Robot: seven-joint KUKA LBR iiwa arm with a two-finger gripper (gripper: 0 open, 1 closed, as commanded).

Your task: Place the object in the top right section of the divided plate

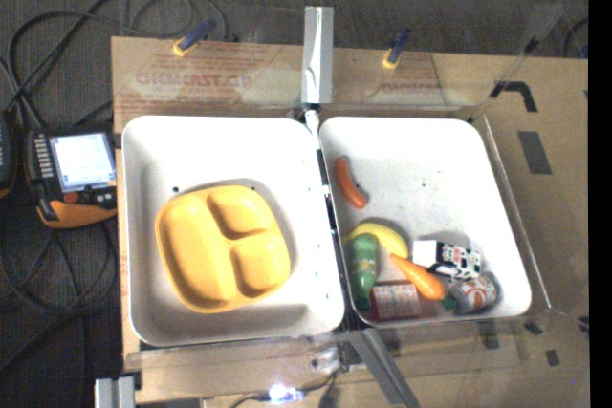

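Note:
A yellow divided plate (223, 246) lies in the left white bin (143, 148), its three sections holding nothing. The right bin (421, 148) holds the loose objects: a red-orange sausage (350, 182) near its left wall, a yellow lemon-like piece (382, 236), a green bottle-shaped toy (363, 265), an orange carrot (419, 274), a small red can lying down (394, 301), a white printed packet (457, 256) and a grey can (475, 293) in the front corner.
A metal post (316, 57) stands behind the seam between the bins. Two blue-and-yellow clamps (192, 37) sit on the cardboard bench top. A handheld screen device (76, 165) and cables lie on the floor at the left.

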